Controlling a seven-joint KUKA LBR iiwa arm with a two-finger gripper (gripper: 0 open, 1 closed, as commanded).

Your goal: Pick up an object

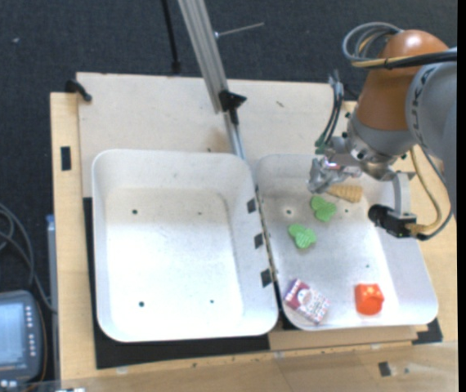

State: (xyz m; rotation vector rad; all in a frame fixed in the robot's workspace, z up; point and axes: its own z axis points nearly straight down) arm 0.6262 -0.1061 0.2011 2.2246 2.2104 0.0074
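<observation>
My gripper hangs over the far part of the right bin, just above a green piece and beside a tan wafer-like object. A second green piece lies a little nearer the bin's middle. An orange-red block sits near the front right of that bin, and a red-and-white packet lies at its front left corner. Nothing shows between the fingers.
The left bin stands beside the right one, separated by a narrow ridge with black clips. A slanted metal pole rises from the back of the bench. A black cable fitting hangs off the arm over the right bin.
</observation>
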